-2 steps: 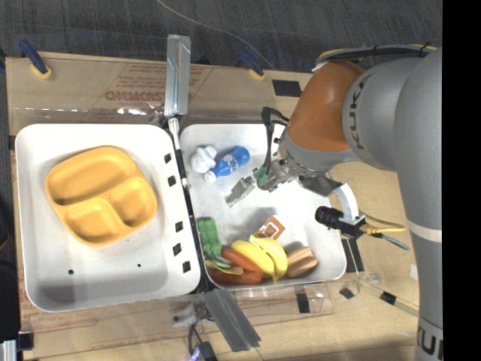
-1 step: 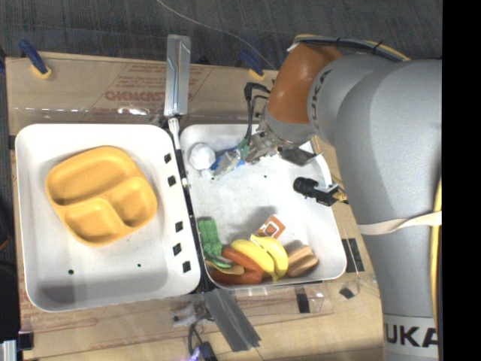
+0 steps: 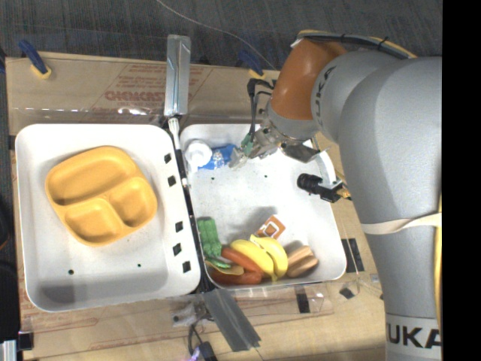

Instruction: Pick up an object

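My gripper [image 3: 249,149] is low in the far part of the right bin [image 3: 255,194], at the end of the grey arm with its orange band [image 3: 301,81]. It sits right beside a small plastic bottle [image 3: 207,156] with a white cap and blue label, lying in the bin's far left corner; the gripper's tip meets the bottle's label end. A pile of toy food fills the near edge: a yellow banana [image 3: 264,254], a green vegetable [image 3: 210,241], a red-orange piece [image 3: 239,262], a brown bun [image 3: 302,260] and a small orange-and-white box [image 3: 272,227].
A yellow divided plate [image 3: 101,194] lies in the left bin [image 3: 45,277]. A black part [image 3: 316,184] juts over the right bin's right wall. The arm's bulk covers the bench to the right. A metal divider [image 3: 177,74] stands between the bins at the back.
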You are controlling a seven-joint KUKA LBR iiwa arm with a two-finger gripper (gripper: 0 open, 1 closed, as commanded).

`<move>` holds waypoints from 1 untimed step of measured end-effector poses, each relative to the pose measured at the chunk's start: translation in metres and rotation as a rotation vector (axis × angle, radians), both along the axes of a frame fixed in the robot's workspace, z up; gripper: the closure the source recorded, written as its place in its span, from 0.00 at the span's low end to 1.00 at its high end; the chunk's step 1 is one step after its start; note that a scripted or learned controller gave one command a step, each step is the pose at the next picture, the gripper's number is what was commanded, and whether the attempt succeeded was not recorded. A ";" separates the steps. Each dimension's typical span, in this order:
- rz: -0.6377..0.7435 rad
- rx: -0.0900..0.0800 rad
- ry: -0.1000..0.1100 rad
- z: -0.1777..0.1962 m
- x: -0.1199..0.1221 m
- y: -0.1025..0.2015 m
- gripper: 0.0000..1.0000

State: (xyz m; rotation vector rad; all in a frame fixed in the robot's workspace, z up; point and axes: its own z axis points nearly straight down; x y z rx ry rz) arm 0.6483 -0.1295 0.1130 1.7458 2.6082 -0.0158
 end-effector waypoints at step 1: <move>-0.051 0.007 -0.013 0.177 -0.061 -0.023 1.00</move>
